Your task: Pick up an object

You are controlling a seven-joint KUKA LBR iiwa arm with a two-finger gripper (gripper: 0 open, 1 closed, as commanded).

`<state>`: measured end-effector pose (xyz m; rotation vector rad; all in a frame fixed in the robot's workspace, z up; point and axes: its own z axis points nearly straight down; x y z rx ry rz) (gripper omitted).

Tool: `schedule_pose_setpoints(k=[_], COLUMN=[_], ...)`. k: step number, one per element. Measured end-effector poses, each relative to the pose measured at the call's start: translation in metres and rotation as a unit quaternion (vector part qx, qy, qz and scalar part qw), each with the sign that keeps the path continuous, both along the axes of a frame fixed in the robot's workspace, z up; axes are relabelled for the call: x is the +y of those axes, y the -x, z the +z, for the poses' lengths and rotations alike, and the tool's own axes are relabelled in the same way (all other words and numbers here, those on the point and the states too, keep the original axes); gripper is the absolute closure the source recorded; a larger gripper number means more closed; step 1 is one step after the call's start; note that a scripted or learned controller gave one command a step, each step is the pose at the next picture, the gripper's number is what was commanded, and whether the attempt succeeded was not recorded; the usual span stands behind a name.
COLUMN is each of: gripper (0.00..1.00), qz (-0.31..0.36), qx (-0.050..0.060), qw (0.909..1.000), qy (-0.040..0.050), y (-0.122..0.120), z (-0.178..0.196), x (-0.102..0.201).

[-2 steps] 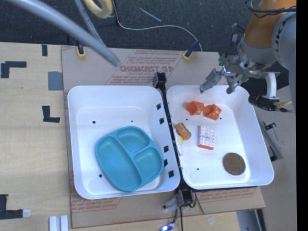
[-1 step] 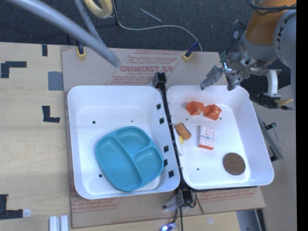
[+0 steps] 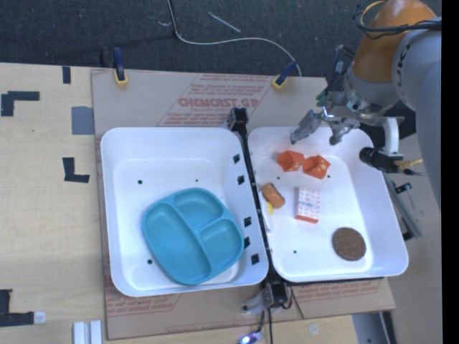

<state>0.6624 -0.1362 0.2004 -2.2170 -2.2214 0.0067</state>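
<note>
Right now your gripper (image 3: 317, 131) hangs spread and empty above the right bin (image 3: 376, 192), poised over the orange blocks (image 3: 303, 163).

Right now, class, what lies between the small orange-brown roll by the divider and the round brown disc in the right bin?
In the camera view, a small white packet with red print lies between the roll and the disc.

A robotics lab bench: clamped cardboard sheet (image 3: 215, 102), twin white bins (image 3: 115, 192), taped markers (image 3: 72, 169), loose cable (image 3: 215, 38).
</note>
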Motion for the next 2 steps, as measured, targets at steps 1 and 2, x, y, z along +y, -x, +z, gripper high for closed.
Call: schedule_pose_setpoints(k=[1, 2], gripper=[0.00, 0.00], qz=[-0.001, 0.001], qx=[0.001, -0.003], qw=[1.0000, 1.0000], qy=[-0.0001, 0.0003], y=[-0.002, -0.003], z=[-0.061, -0.113], x=[-0.006, -0.005])
